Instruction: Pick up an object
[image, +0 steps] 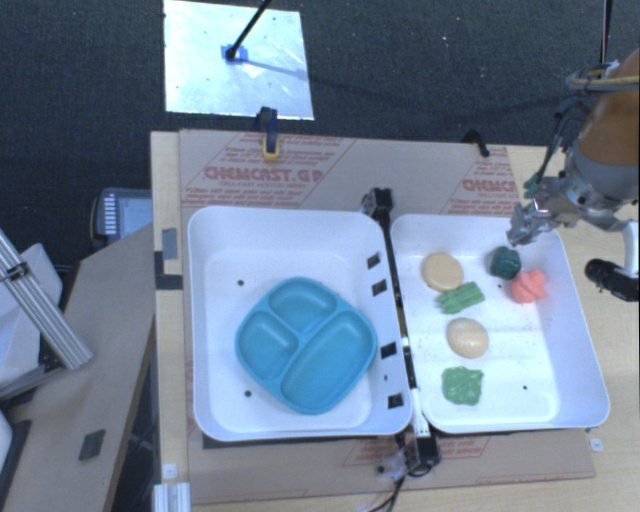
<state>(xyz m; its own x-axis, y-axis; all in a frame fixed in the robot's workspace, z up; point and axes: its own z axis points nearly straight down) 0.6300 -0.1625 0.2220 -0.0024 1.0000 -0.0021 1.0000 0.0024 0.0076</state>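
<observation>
The right bin (570, 370) holds several small objects: a tan round piece (442, 270), a green ridged piece (461, 297), a cream oval (467, 337), a green lump (462, 385), a dark teal lump (505, 263) and a pink-orange piece (529, 286). My gripper (523, 228) hangs over the bin's far right corner, just above and right of the dark teal lump. Nothing shows between its fingers.
The left bin (215, 300) bears a blue divided plate (305, 344). A black divider with clips (392, 300) runs between the bins. A shiny metal sheet (237, 58) lies at the back. The arm's grey body (605, 150) stands at the right edge.
</observation>
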